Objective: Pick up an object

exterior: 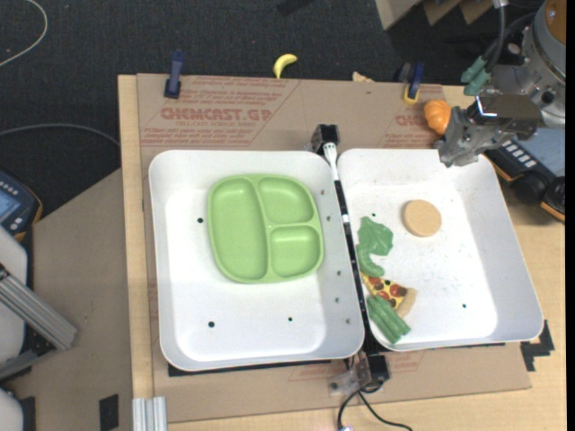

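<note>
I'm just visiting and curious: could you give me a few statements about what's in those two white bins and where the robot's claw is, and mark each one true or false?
1. The green divided plate lies in the left bin. True.
2. The round tan disc lies on the plate. False: it lies in the right bin.
3. The gripper hangs over the right bin's far corner. True.
4. The pizza slice sits beside the disc. False: it lies apart, by the green leafy pieces.

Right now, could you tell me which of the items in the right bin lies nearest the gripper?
The round tan cookie: it lies alone toward the gripper, while the green leaf and pizza slice lie by the bins' divide.
</note>
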{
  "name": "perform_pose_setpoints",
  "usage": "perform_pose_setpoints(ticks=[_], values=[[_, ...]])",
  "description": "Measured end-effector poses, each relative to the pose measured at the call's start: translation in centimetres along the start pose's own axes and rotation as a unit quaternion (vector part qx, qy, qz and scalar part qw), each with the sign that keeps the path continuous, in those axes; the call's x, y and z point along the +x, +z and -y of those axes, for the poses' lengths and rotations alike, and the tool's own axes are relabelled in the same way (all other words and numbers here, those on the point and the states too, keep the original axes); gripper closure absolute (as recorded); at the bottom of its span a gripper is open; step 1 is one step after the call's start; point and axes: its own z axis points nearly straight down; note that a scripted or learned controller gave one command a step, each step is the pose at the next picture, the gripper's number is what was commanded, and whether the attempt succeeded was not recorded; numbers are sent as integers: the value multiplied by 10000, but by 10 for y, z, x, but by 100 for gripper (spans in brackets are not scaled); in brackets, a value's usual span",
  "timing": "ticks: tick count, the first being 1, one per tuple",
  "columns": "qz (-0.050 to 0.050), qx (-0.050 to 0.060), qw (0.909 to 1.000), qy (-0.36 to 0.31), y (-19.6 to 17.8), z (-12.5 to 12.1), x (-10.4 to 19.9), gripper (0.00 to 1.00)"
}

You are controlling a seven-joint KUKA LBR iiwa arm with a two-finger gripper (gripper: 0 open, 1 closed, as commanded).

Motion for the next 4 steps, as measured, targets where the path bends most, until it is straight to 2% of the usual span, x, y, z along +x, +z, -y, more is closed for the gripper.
perform_pose_setpoints(ticks=[1, 2, 3, 4], values=[[9, 155, 9999, -4, 85, 7, -13, 100], [-11, 78, 9999, -71, 32, 5, 67, 100], [21, 202, 9998, -3, 203, 0, 47, 100], [7, 61, 10000, 4, 112, 7, 1, 100]])
